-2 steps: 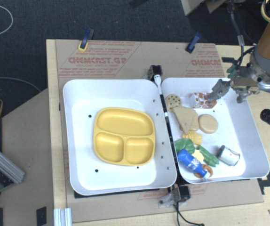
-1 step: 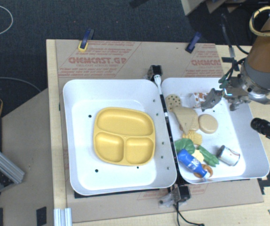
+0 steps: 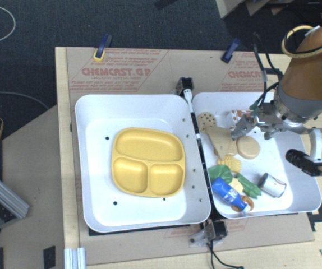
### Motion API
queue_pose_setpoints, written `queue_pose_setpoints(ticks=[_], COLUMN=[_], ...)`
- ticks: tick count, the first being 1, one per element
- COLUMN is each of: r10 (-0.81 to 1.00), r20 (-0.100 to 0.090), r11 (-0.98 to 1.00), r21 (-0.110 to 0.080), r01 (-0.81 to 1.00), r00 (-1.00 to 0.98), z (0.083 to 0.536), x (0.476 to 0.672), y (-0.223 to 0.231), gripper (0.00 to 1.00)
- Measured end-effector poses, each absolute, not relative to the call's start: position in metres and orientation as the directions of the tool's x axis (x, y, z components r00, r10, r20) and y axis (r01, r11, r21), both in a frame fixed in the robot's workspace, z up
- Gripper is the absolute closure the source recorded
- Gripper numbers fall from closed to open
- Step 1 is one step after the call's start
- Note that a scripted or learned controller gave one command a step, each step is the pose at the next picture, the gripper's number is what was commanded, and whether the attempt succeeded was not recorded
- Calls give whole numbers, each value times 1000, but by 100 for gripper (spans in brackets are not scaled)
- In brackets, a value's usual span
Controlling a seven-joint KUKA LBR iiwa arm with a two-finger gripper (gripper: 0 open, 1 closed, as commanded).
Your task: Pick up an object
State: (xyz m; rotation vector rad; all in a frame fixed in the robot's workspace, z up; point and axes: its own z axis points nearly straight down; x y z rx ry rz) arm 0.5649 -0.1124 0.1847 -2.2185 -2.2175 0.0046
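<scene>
Bench board (image 3: 150, 66) reads "CHEMCAST" | pincer (image 3: 245, 126) over right bin (image 3: 307, 198)

Just one camera here, fixed up high over the tabletop (image 3: 150, 66) and looking down at a slight slant. It's far enough back to fit both bins whole, the left bin (image 3: 88, 150) and the right bin (image 3: 312, 192), plus dark floor beyond the far edge. The arm (image 3: 309, 66) comes in from the frame's right side.

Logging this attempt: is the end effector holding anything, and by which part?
Cannot be told: the end effector sits low over the right bin, beside a round tan piece.
</scene>
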Motion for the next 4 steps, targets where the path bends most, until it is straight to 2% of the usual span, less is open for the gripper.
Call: queue_pose_setpoints(ticks=[1,2,3,4], r10=[1000,1000,1000,1000], r20=[2,4,1,-2], r11=[0,0,-1,0], r21=[-6,2,15,7], r01=[1000,1000,1000,1000], r00=[0,0,1,0], z=[142,94,109,172], x=[566,568,572,575], y=[-111,-110,-111,-116], gripper=[0,0,100,100])
